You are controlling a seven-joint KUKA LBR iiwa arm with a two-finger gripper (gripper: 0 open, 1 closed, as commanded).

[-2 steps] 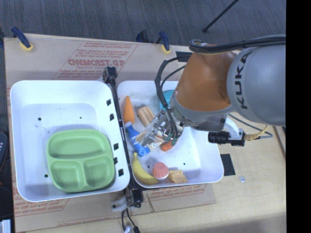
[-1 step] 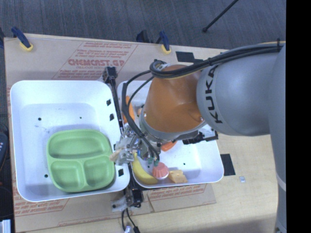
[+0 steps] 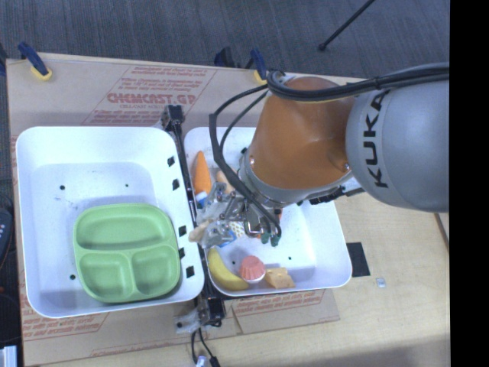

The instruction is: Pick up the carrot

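The orange carrot [image 3: 202, 173] lies along the left wall of the right bin [image 3: 328, 239], near its far end. My gripper [image 3: 229, 219] hangs low in the same bin, just below and to the right of the carrot, among a heap of small items. The orange-banded wrist covers much of the bin behind it. The carrot rests on the bin floor, apart from the gripper.
A banana [image 3: 223, 272], a pink round item [image 3: 253, 268] and a tan block [image 3: 280, 278] lie at the right bin's near edge. The left bin [image 3: 46, 174] holds a green divided plate [image 3: 126, 252]. Black clips sit on the wall between the bins.
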